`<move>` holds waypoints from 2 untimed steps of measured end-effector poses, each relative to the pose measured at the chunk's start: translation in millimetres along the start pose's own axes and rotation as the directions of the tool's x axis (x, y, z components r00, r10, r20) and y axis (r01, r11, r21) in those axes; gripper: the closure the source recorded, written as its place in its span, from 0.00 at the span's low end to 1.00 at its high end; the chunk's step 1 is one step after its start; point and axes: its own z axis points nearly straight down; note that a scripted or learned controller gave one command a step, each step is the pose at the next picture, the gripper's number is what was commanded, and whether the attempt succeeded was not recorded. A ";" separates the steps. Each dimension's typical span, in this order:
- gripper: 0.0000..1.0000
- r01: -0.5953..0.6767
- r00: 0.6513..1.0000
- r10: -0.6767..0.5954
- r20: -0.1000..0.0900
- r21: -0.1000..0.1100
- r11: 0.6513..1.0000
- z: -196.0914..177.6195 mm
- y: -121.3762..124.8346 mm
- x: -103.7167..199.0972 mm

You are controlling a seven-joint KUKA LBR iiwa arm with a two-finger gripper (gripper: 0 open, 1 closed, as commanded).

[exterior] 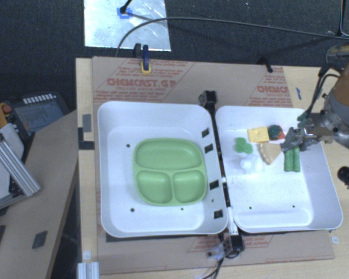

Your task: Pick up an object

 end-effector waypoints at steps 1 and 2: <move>1.00 -0.002 1.000 0.002 0.000 0.004 1.000 17.5 12.3 45.1; 1.00 -0.002 1.000 0.002 -0.001 0.004 1.000 35.2 27.1 93.0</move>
